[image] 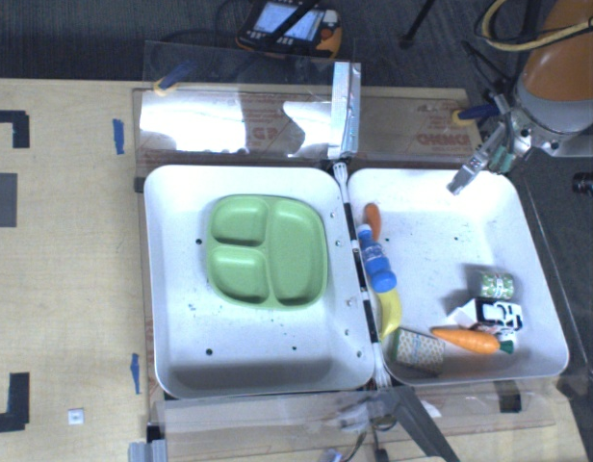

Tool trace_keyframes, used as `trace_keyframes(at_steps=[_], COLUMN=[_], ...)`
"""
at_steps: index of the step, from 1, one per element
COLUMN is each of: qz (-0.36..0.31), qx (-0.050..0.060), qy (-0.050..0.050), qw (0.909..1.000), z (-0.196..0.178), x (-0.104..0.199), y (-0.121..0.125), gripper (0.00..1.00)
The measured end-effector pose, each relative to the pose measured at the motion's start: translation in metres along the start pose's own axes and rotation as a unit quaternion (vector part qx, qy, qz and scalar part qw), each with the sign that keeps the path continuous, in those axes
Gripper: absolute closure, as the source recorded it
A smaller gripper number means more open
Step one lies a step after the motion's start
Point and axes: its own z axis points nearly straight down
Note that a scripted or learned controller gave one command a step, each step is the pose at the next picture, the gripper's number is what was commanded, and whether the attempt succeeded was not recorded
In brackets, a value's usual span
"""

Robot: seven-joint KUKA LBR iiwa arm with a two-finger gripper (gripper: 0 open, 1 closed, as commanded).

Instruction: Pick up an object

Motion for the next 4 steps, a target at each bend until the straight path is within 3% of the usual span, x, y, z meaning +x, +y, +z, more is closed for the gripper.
trace_keyframes(at_steps=[1, 2, 3, 4], qz=[0.005, -0.135, 0.021, 0.067], qx=[0.001, 0.000, 0.002, 0.003], qy=[0.001, 0.002, 0.003, 0.003], qw=[1.0000, 0.9908, 0.9998, 0.9977], z=[0.008, 0.097, 0.041, 0.041], x=[0.025, 0.045, 0.111, 0.159], y=[-0.051, -0.029, -0.016, 0.017], gripper=[1.00, 1.00, 1.00, 1.00])
